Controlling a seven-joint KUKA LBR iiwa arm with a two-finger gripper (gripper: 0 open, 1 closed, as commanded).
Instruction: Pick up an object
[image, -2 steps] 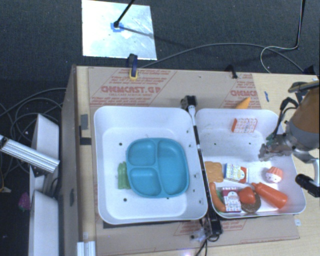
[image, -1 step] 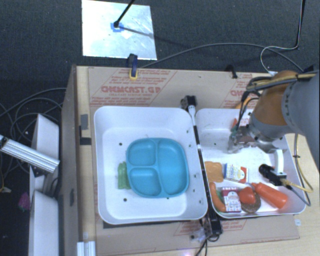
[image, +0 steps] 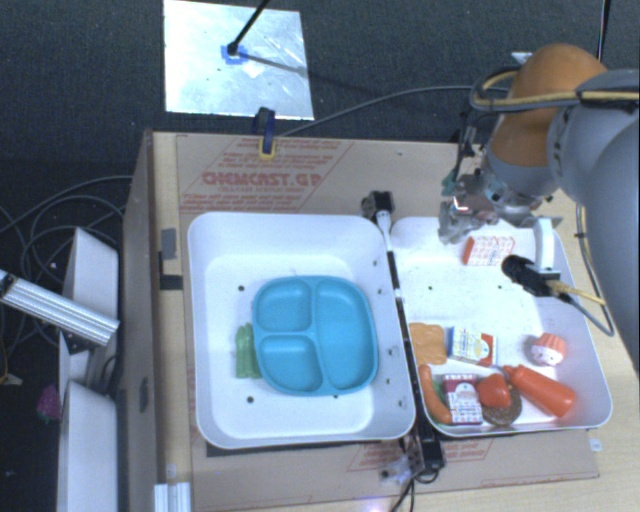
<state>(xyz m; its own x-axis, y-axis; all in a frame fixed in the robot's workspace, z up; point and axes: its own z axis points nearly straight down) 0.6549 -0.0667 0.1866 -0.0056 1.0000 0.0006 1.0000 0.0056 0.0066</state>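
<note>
White plastic forms the two shallow bins that sit side by side on a brown cardboard sheet printed with red lettering. The left bin holds a light blue plastic plate with three compartments, lying flat near the bin's middle, and a small green block touching the plate's left edge.

The right bin carries the loose items. Along its near side lie an orange carrot-shaped toy, a red tomato-like piece just left of it, a small red and white printed packet, and a long orange-red sausage shape against the bin's left wall. Above these sit an orange bread-like slab and a small carton with blue, white and red print. A pink and white round toy rests near the right wall. A small white box with red markings lies at the far end of the bin.

The grey arm with its orange band reaches in from the right, and the gripper hangs over the far left corner of the right bin, just left of the white box with red markings. Whether the gripper is spread or closed cannot be told from here, and nothing is visibly held.
</note>
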